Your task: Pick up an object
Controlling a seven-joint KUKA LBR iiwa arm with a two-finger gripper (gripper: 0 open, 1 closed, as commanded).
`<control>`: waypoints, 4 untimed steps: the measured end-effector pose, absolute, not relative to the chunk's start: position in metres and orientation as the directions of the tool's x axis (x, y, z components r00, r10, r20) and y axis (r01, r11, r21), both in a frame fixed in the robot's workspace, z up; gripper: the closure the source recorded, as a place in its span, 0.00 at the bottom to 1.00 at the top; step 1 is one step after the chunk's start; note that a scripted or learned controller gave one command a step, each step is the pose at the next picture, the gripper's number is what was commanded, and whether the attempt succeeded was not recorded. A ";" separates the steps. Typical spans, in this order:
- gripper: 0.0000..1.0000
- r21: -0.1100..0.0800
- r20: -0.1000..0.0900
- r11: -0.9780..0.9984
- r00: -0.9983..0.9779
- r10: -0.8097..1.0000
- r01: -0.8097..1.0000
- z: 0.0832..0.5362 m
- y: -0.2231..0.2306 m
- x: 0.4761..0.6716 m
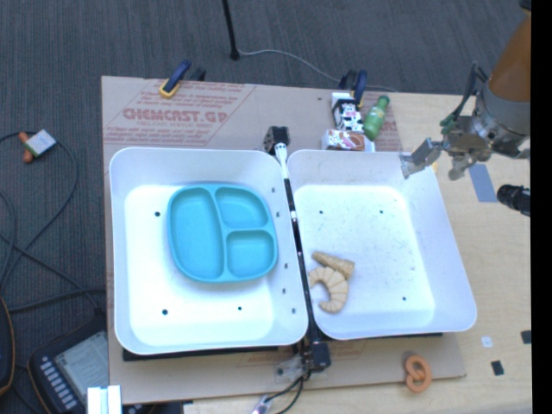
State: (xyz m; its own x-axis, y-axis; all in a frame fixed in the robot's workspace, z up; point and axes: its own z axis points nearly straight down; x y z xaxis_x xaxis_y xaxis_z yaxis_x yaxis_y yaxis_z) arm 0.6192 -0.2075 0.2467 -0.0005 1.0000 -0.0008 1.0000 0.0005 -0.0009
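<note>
The grey two-finger gripper (pixel 440 158) hovers over the far right corner of the right white bin (pixel 448 257), fingers spread wide, nothing between them. The tan croissant-shaped toy (pixel 332 281) lies near the bin's left wall. A light-blue divided plastic plate (pixel 222 233) sits in the left white bin (pixel 129 257).

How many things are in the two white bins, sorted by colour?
Blue: 1, the divided plate in the left bin.
Tan: 1, the croissant-shaped toy in the right bin.
Total: 2
</note>
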 end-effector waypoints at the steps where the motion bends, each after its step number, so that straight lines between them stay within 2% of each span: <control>1: 0.00 0.001 -0.001 0.002 -0.002 1.000 1.000 0.092 -0.170 0.626; 2: 1.00 0.000 -0.001 0.002 -0.002 1.000 1.000 0.102 -0.170 0.626; 3: 1.00 -0.002 0.000 0.000 0.000 1.000 1.000 0.147 -0.133 0.519; 4: 1.00 -0.001 0.001 0.002 -0.002 1.000 1.000 0.184 -0.059 0.511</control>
State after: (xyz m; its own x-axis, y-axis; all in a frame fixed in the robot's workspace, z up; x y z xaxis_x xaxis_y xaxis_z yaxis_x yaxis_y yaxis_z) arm 0.5113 -0.0586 0.1842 -0.0021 1.0000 0.0006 1.0000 0.0021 -0.0009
